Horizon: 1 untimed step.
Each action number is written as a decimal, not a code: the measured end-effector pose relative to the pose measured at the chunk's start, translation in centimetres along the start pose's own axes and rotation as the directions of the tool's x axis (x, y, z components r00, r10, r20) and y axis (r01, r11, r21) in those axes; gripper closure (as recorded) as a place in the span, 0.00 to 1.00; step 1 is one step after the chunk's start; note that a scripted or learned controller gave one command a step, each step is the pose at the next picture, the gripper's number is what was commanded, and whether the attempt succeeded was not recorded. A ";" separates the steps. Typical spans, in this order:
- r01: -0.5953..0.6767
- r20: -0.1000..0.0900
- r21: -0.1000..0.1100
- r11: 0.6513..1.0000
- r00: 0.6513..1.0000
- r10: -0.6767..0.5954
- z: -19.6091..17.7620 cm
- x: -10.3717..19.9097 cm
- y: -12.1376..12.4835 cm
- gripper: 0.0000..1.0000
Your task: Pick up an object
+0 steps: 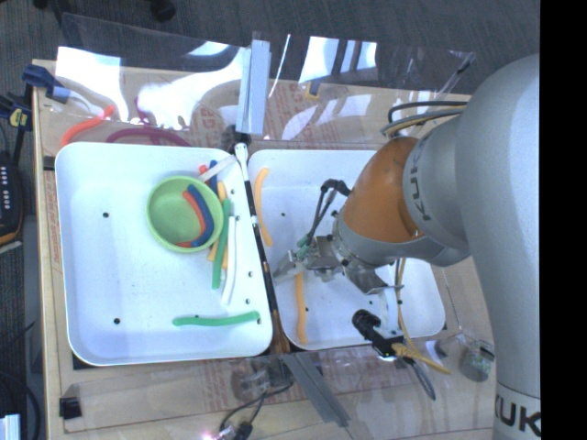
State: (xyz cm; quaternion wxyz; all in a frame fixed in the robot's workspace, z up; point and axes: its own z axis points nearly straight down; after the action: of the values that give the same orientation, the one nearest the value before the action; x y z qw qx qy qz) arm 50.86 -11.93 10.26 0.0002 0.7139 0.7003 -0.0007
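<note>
- Worktop: tan surface carrying two shallow white bins set side by side, rims touching.
- Left bin: white, rounded corners, small dark holes in its floor.
- Right bin: white, partly covered from above.
- Clear plastic sheeting: lies along the far edge of the worktop, with bright glare patches.
- Red cable loop: just behind the left bin's far rim.
- Grey upright bar: stands at the far end of the seam between the bins.
- Floor: dark carpet beyond the worktop.
</note>
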 end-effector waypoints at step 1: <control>0.007 0.002 0.001 1.000 1.000 -0.007 -0.9 0.0 0.0 1.00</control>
State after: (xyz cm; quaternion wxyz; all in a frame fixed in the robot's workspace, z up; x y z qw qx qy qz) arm 50.88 -11.94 11.21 0.0003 0.7114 0.7028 -0.0018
